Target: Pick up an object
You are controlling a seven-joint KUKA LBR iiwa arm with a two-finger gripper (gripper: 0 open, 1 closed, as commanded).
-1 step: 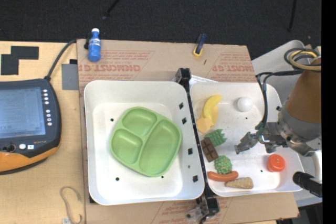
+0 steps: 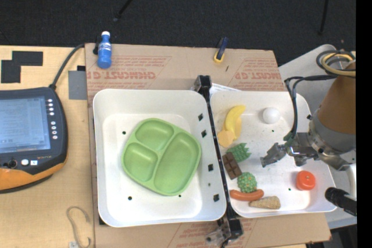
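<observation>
Objects for picking lie scattered in the right bin [image 2: 302, 103], one of two shallow white bins set side by side on the tabletop [image 2: 174, 64]. A yellow banana [image 2: 235, 118] lies near the bin's left wall at the top, with a small yellow piece [image 2: 225, 137] touching its lower end. A white ball [image 2: 270, 115] sits to the right of the banana, apart from it. Lower down, a leafy green piece [image 2: 240, 152] sits just beside a brown chocolate bar [image 2: 232, 165], and below them is a round green broccoli-like item [image 2: 246, 182]. A red-orange sausage [image 2: 246, 195] lies under that, with a tan wedge [image 2: 265, 202] just beside it at the bin's bottom edge. A red-orange round item [image 2: 306, 180] sits toward the bin's right side, well apart from the others.

The gripper [image 2: 273, 157] hangs over the middle of the right bin, reaching in from the right, with bare white bin floor beneath it. Whether the jaws are released or clenched cannot be told from this angle; nothing is visibly between them.

The left bin [image 2: 110, 107] holds a green divided plate [image 2: 161, 155]. On the tabletop behind the bins stand a blue bottle [image 2: 104, 50] and a blue-and-yellow clamp [image 2: 221, 50]. A control pendant [image 2: 29, 130] with a lit screen lies at the left.
</observation>
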